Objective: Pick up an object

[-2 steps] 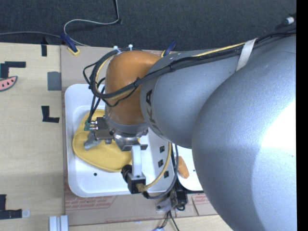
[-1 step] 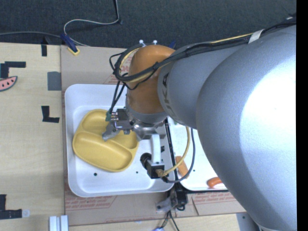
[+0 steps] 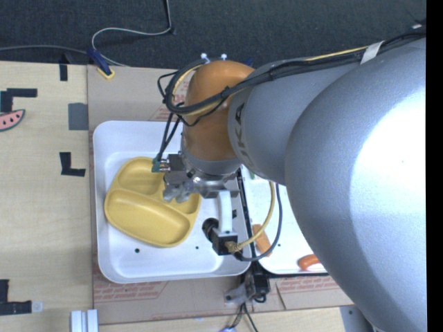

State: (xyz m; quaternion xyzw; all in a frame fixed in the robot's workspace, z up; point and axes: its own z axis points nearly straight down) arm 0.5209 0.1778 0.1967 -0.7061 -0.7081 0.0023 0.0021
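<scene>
White left bin [image 3: 111, 254] holds a yellow two-part dish [image 3: 142, 213]; claw [image 3: 178, 191] state unclear.

A pale wood-grain bench [image 3: 41, 213] fills the left and lower part of the scene, marked with black tape pieces [image 3: 69, 164] and a grey square [image 3: 78, 115]; a pinkish cutout [image 3: 12, 119] lies at its left edge; beyond the bench, dark carpeted floor [image 3: 277, 12] spans the top, crossed by a thin cable [image 3: 131, 33]; brown cardboard [image 3: 173, 292] lines the near edge; lighting is even.
</scene>
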